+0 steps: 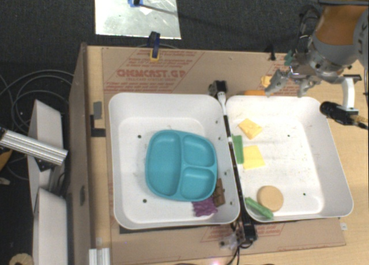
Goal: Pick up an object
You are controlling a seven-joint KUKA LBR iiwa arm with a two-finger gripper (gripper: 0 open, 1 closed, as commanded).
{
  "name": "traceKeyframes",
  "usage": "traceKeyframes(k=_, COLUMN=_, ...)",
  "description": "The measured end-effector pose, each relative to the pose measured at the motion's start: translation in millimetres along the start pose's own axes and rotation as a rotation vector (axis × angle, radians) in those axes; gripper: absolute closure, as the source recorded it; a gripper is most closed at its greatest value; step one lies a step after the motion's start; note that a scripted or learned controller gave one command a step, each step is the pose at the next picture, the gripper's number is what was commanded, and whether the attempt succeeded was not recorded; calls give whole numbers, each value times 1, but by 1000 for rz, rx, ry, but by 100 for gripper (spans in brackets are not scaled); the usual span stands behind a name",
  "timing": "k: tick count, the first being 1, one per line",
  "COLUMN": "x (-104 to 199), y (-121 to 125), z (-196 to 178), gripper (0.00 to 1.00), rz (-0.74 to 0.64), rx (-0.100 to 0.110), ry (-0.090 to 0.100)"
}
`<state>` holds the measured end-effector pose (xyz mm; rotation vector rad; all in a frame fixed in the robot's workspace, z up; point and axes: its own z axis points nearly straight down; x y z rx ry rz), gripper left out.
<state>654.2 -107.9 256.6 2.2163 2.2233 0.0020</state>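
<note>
The tool (290,83) hung spread and empty above the right bin's (331,148) far rim. The nearest object, a yellow wedge (249,128), lay well inside; the descent probably ought to straddle its narrow sides, clear of the green strip (237,148).

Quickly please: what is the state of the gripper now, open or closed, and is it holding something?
Gripper: open, holding nothing, above the far edge of the right bin.
</note>
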Motion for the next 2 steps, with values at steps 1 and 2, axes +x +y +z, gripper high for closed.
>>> traceKeyframes(k=1, x=11, y=-16, z=180, gripper=0, rz=1, rx=7, ry=2)
traceKeyframes(k=2, x=10, y=-13, z=161, gripper=100, rz=2, rx=-2, ry=0)
